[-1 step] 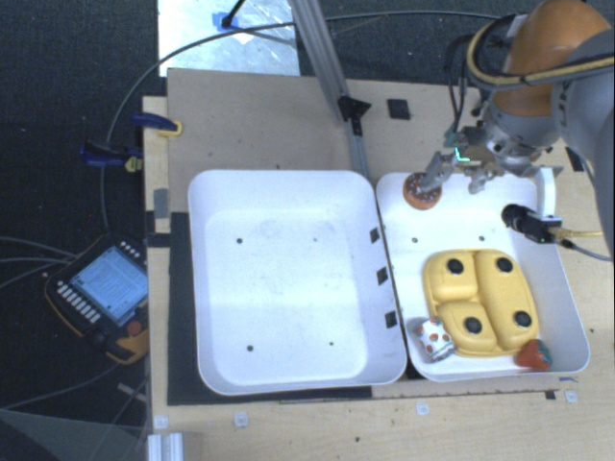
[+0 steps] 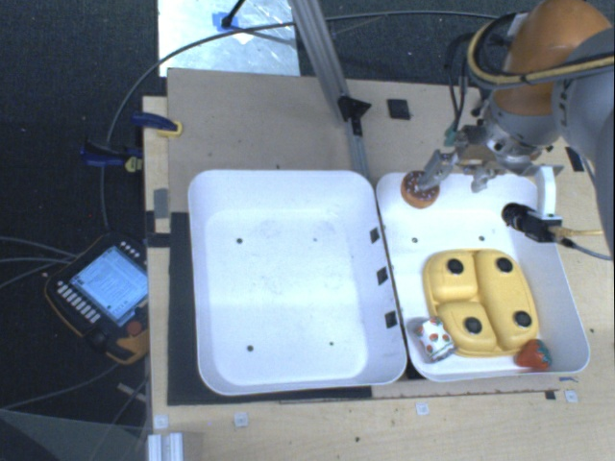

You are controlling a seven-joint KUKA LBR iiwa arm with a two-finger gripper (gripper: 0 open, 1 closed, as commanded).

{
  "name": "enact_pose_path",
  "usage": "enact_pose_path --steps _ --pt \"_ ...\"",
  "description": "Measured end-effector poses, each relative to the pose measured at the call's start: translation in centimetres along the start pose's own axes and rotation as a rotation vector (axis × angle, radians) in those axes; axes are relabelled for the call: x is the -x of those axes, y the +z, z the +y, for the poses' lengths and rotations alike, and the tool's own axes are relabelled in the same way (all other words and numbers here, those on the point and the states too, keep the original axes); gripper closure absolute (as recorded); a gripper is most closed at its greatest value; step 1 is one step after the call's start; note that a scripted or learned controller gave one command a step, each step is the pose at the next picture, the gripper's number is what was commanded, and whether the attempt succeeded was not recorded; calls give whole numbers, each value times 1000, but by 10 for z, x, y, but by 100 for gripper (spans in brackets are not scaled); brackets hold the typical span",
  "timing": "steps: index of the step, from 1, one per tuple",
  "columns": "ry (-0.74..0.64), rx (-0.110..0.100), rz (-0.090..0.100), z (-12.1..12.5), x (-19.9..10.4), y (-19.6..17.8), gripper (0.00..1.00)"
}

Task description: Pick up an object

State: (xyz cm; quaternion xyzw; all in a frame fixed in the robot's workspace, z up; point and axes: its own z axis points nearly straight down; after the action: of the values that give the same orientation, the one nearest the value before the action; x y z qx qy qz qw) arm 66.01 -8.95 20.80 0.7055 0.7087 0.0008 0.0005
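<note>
Bins, two, white and shallow, side by side on the bench (image 2: 269,113). We list the left bin (image 2: 283,281) with only small dark dots on its floor. We list the right bin (image 2: 480,224) with four things in it.

Item one: a small round brown object (image 2: 419,191) with a pale centre, near the right bin's far left corner. We cannot name it more closely at this sharpness.

Item two: a yellow moulded piece (image 2: 480,301), made of rounded lobes with dark spots on top, lying in the near half of the right bin.

Item three: a small white and grey thing with red marks (image 2: 433,339), at the near left corner, touching the yellow piece's edge.

Item four: a small red thing (image 2: 533,355), at the near right corner, just beside the yellow piece.

Arm, grey with an orange band (image 2: 553,36), reaching over the far edge of the right bin. We place the jaws at the gripper (image 2: 434,173), right over the brown object and meeting it in our view; we cannot tell whether they are open, closed, or gripping it.

Handheld screen unit (image 2: 106,286) on the floor off the bench's left edge.
</note>
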Motion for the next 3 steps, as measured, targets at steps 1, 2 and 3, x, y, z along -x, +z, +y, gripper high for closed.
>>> enact_pose_path --steps 1,2,3 --pt "-2 0 -2 6 -2 42 0" --pt "2 -2 -2 -3 -1 96 0" --pt "6 1 -8 -3 4 110 0"
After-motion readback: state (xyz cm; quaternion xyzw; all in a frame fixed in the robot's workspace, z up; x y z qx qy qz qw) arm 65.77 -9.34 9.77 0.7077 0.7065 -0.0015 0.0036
